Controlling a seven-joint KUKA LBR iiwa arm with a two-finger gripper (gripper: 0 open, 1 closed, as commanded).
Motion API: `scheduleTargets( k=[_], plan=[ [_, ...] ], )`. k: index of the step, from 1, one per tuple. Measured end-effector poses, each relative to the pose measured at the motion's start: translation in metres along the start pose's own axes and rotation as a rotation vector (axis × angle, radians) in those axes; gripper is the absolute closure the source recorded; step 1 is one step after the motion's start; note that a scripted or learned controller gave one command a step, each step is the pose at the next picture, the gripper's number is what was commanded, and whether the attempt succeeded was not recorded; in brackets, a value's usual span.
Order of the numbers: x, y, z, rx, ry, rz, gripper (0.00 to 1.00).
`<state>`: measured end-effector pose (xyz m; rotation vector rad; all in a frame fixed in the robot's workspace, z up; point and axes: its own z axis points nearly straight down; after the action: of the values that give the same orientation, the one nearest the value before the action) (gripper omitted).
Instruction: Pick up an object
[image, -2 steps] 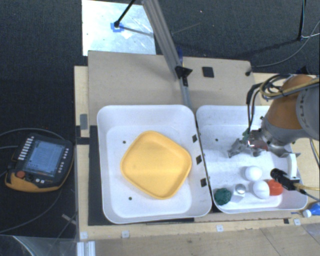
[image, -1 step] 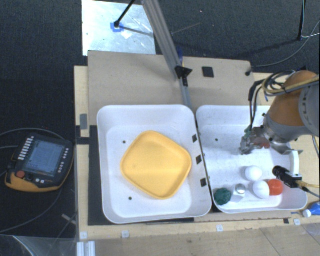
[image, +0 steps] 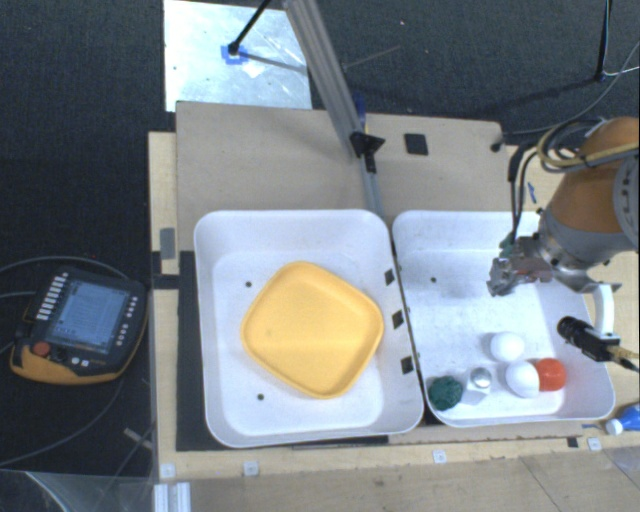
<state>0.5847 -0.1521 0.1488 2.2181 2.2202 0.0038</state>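
The right bin (image: 440, 300) holds several small things along its near side: a dark green ball (image: 445, 391), a small silver piece (image: 480, 379), two white balls (image: 506, 346) (image: 521, 378) and a red-orange ball (image: 550, 374). A yellow square plate (image: 312, 328) lies in the left bin (image: 225, 300). My gripper (image: 508, 276) hangs over the right bin's far right part, above and behind the white balls, with nothing visibly held.
A teach pendant (image: 78, 323) lies on the floor to the left. A slanted metal pole (image: 335, 85) crosses the cardboard bench top behind the bins. The right bin's middle shows bare white floor.
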Motion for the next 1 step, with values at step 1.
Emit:
scheduleTargets(
  k=[1],
  plan=[
    [0.0008, 0.0001, -0.0634, -0.002, 0.000, 0.000, 1.00]
  ],
)
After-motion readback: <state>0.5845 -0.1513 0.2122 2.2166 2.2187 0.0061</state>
